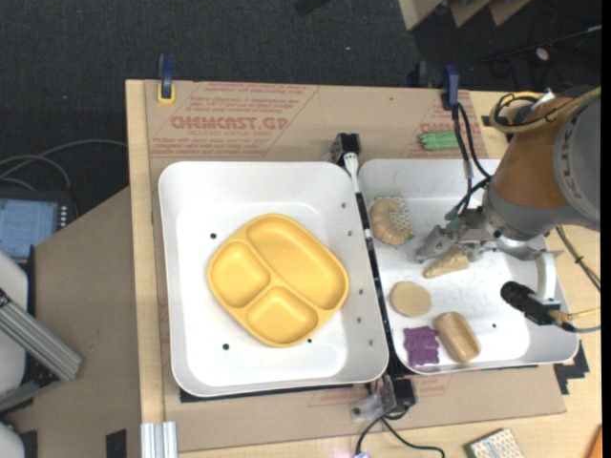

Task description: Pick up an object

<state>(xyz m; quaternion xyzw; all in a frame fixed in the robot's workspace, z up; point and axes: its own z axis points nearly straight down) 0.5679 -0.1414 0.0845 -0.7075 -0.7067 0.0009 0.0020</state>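
1. On the left, the left bin [181, 284] holds a yellow divided tray [277, 280] with three compartments, lying flat and turned at a slant near the bin's middle
2. Between the two bins runs a dark seam with a black clamp [346, 145] at its far end
3. The right bin [496, 356] carries the small items: a pale knobbly round piece [389, 219] at its far left corner, a flat tan disc [411, 300] nearer the middle, and a purple block [421, 344] just beside a tan bread-like roll [457, 336] at the near edge
4. A beige wedge [447, 265] lies in the middle of that bin, right under the gripper
5. The gripper [447, 241] is low over the bin, its grey metal fingers pointing left and appearing spread, with the wedge at their tips; I cannot tell whether they touch it, and nothing is clearly pinched between them
6. Behind it to the right, the grey arm [535, 175] with its orange band leans in over the bin's far right side
7. A small green object [439, 141] sits on the bench beyond the right bin
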